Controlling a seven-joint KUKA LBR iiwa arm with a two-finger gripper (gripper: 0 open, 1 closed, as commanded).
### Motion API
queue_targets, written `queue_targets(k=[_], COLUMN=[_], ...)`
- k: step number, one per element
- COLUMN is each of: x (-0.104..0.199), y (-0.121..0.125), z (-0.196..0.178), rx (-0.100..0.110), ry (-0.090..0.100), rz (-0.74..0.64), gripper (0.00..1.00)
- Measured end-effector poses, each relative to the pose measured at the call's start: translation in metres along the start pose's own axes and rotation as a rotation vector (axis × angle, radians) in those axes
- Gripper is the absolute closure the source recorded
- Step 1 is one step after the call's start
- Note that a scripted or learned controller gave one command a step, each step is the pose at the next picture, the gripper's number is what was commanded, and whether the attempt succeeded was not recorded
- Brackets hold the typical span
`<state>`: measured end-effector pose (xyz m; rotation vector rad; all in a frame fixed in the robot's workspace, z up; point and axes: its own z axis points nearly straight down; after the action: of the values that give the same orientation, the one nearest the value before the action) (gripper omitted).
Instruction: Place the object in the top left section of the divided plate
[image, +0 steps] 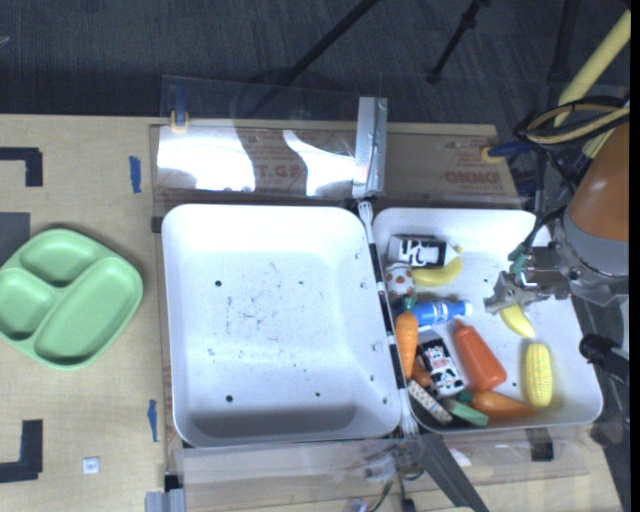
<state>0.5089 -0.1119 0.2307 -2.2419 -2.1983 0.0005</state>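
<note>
We see the green divided plate (68, 297) lying on the bench at far left, well apart from the bins. The gripper (512, 293) hangs over the right bin (575, 415), just above a small yellow piece (517, 320); whether its claw is apart or together, we cannot tell. Nearby lie a corn cob (538, 374), a carrot (406, 340) and a blue bottle (437, 312).

The wooden bench (90, 420) carries two shallow white plastic bins. The left bin (270, 320) has small dark specks on its floor. Behind both stands a brown cardboard sheet (440, 165) with a grey taped upright strip (370, 145).
</note>
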Motion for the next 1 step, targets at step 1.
queue_targets(k=[1], x=[-0.0141], y=[0.0127], z=[-0.0103], rx=[-0.002], ry=[-0.002], rz=[0.100], gripper=[1.00])
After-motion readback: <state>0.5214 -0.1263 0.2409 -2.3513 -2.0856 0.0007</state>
